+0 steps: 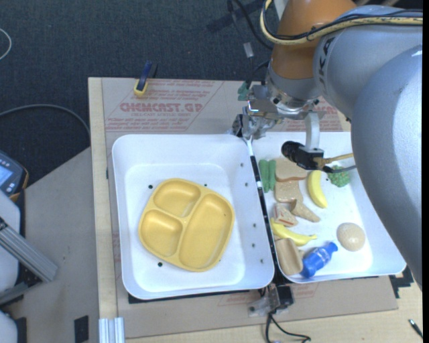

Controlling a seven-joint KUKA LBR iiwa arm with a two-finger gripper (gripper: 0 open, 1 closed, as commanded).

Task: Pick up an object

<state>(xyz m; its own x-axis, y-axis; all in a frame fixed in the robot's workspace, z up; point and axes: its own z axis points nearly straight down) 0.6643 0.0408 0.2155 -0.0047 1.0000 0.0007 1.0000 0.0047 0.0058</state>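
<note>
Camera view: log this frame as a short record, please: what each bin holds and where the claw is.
left bin: one yellow divided plate
right bin: upper banana, lower banana, bread slices, blue bottle, beige round item, broccoli
claw: at the far end of the wall between the bins
pick status: all listed items lie in their bins

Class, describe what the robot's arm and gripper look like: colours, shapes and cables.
The arm is a thick, smooth, rounded grey casing. Above the wrist sits a glossy orange band. Below it the gripper is a small cluster of bare metal parts. Thin dark cables loop near the band.
</note>
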